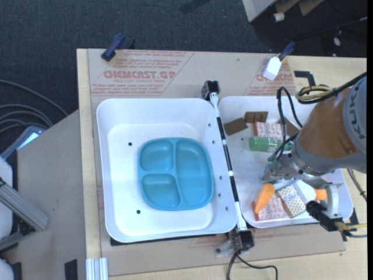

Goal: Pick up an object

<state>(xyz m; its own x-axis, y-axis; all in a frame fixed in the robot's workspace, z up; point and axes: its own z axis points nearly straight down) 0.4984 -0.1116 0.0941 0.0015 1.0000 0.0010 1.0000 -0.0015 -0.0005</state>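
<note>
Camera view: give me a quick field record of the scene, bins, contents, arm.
left bin: holds a blue divided tray, lying flat
right bin: carrot, green bottle, brown block, patterned packets
arm: reaches in from the right, over the right bin
gripper: low among the items, just above the carrot
grasp: cannot tell, nothing seen held

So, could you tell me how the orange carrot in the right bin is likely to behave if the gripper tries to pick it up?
The carrot tapers to a point, so it may slip out of a pinch. Its rounded body looks apt to roll if nudged. It lies against a checkered packet, which could shift with it.
</note>
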